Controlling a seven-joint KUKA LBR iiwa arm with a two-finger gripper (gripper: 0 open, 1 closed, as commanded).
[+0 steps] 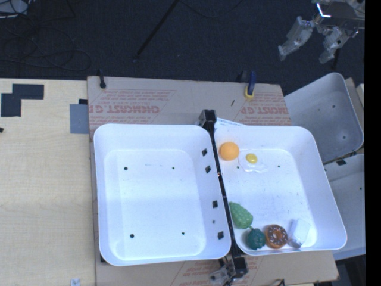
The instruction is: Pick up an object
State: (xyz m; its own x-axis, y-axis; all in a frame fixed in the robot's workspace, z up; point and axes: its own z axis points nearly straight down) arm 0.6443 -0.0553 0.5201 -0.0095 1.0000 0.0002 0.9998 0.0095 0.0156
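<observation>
A pale wooden tabletop (41, 183) carries printed cardboard (178, 103) under two white bins, with dark floor (149, 28) beyond. The open, empty claw (311, 40) hangs far right, well apart from the orange ball (229, 151) in the right bin (321, 177).
</observation>
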